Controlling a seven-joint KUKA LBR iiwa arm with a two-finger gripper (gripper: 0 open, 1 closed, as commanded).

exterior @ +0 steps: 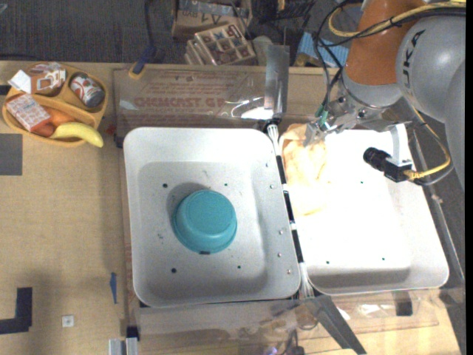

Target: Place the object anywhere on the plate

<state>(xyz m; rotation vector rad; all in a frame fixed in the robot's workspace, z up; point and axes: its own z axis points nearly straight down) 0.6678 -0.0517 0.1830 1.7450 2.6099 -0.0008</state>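
Gripper (319, 129) at eleven o'clock of right bin (414, 272), over pale yellowish object (303, 170) near dividing wall; grasp impossible to judge. Better to confirm firm hold, lift clear of rim, then carry toward nine o'clock onto teal plate (205, 220).

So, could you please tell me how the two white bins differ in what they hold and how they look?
The left bin holds a teal plate; the right bin holds a pale yellowish object at its upper-left corner. The gripper hangs over the right bin, not the left. The left bin looks greyer, the right glaringly bright. Both are shallow, white and rectangular.
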